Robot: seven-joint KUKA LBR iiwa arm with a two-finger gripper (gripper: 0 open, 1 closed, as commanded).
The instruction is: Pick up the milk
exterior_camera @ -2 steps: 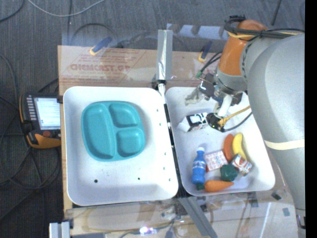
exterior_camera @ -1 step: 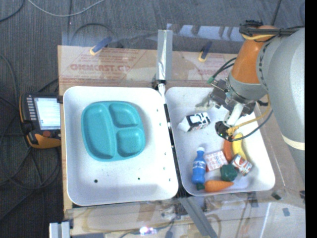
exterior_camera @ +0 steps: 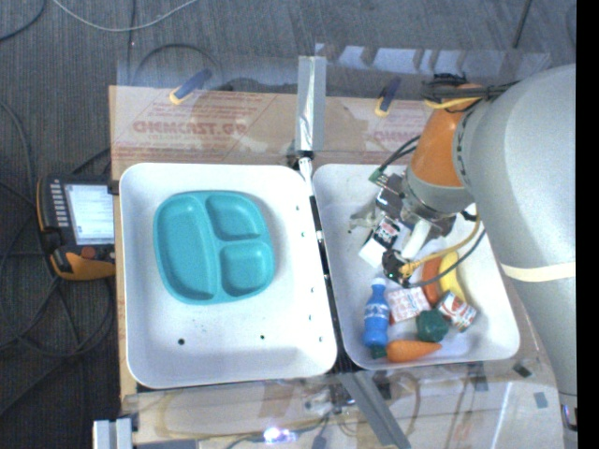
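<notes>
The milk (exterior_camera: 408,303) looks like a small white and red carton lying flat in the lower middle of the right bin (exterior_camera: 496,340). My gripper (exterior_camera: 393,243) hangs low over the upper middle of that bin, just above and left of the carton, with black cables around the wrist. A small white piece (exterior_camera: 373,249) shows at the gripper's left side; whether it is held cannot be made out. The grey arm and its orange band (exterior_camera: 438,157) cover the bin's upper right part.
Around the carton lie a blue bottle (exterior_camera: 375,314), a carrot (exterior_camera: 412,350), a dark green item (exterior_camera: 432,325), a second red and white pack (exterior_camera: 458,311), a banana (exterior_camera: 453,271) and an orange-red piece (exterior_camera: 430,275). The left bin (exterior_camera: 140,344) holds a teal divided tray (exterior_camera: 215,245).
</notes>
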